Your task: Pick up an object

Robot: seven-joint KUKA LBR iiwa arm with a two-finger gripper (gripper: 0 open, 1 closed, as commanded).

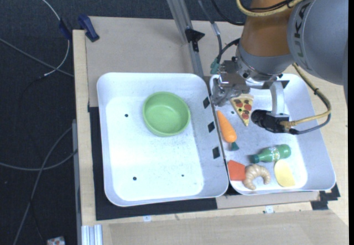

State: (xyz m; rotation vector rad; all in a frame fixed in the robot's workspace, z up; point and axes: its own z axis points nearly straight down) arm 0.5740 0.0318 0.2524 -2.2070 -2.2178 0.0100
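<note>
- The fingers [225, 90] hang low over the far-left corner of the right bin [318, 152], but the wrist hardware hides their tips, so how far apart they stand cannot be told, and nothing can be seen between them.
- The pizza slice [243, 108] lies just beside the fingers on the near-right side, and the carrot [225, 127] just beneath them toward the near edge. With two candidates this close, a descent could likely land between them and close on neither.
- The bin wall and the divider with the left bin [110, 144] sit right by the fingers; a small offset could drive a tip onto the rim.
- The pizza slice is flat, so it would probably slip out of a pinch.
- The carrot is round and tapered and may roll aside.
- The green bottle [272, 153], croissant [256, 175], yellow piece [284, 172] and red piece [236, 170] lie well nearer the front, out of reach of this approach.
- The green bowl [166, 113] sits in the left bin, well to the left.
</note>
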